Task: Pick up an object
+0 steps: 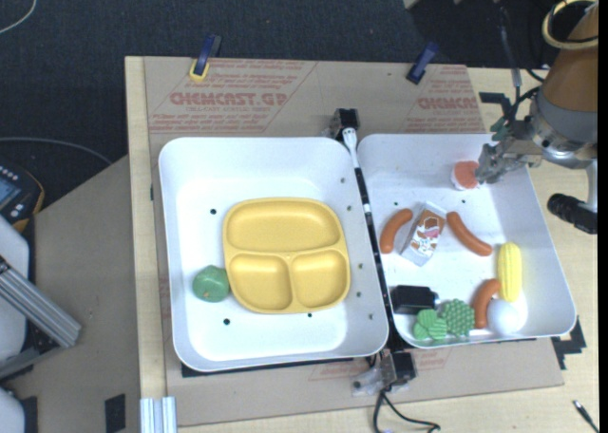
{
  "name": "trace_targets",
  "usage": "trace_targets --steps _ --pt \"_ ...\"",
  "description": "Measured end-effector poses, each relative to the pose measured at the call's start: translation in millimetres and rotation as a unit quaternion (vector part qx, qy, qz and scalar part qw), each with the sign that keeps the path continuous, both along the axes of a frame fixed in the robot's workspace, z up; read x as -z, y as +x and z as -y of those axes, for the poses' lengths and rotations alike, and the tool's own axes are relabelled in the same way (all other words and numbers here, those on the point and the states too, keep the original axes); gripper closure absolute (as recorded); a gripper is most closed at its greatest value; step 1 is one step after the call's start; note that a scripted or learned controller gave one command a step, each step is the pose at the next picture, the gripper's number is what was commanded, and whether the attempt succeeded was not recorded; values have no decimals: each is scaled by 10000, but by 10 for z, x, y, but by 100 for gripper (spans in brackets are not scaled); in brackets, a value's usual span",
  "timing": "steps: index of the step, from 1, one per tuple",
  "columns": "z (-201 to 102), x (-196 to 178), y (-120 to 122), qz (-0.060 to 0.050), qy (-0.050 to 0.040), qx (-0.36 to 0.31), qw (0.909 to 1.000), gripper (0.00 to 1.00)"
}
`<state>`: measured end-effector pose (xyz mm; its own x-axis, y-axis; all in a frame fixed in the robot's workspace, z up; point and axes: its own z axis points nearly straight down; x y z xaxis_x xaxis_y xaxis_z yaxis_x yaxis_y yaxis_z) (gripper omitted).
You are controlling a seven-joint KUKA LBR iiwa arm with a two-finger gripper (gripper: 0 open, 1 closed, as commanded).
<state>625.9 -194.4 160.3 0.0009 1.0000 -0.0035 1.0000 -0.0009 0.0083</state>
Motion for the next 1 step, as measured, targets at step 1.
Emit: trace_targets --steps 1 --pt "-6 -437 29 -8 4 -9 10000 100"
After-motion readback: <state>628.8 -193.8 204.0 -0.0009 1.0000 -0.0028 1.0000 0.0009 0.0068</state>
